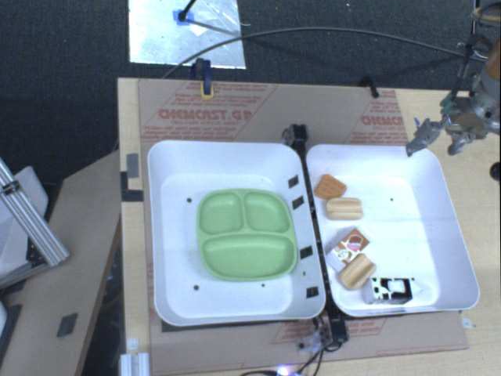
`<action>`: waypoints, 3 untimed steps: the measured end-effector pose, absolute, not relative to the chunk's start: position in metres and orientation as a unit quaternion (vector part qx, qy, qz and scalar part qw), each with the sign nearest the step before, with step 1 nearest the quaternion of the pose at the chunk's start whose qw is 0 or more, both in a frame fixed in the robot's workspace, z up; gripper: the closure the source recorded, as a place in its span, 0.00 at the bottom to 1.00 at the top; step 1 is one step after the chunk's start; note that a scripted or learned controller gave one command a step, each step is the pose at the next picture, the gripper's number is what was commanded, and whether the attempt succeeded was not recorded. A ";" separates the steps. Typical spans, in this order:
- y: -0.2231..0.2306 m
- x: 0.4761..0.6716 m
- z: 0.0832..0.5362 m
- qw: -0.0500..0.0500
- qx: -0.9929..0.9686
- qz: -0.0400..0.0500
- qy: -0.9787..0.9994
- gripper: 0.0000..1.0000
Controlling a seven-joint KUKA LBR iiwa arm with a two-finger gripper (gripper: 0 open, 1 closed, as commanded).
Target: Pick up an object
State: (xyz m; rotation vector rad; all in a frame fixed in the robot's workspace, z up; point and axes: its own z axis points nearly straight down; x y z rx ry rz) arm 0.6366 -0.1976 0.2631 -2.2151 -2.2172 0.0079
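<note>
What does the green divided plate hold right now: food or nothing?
Nothing: all three compartments of the green plate show bare green; the food items lie in the right bin.

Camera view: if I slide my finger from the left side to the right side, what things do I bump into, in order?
Green plate → divider between the bins → bread roll → gripper.

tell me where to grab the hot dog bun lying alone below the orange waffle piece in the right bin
Judging by its pose, take the bun across its short width at mid-length, coming straight down. It lies flat with its long axis left-right, its near and far sides free of the waffle piece.
</note>
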 end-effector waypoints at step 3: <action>-0.202 0.648 0.156 0.000 -0.705 0.000 -0.709 0.00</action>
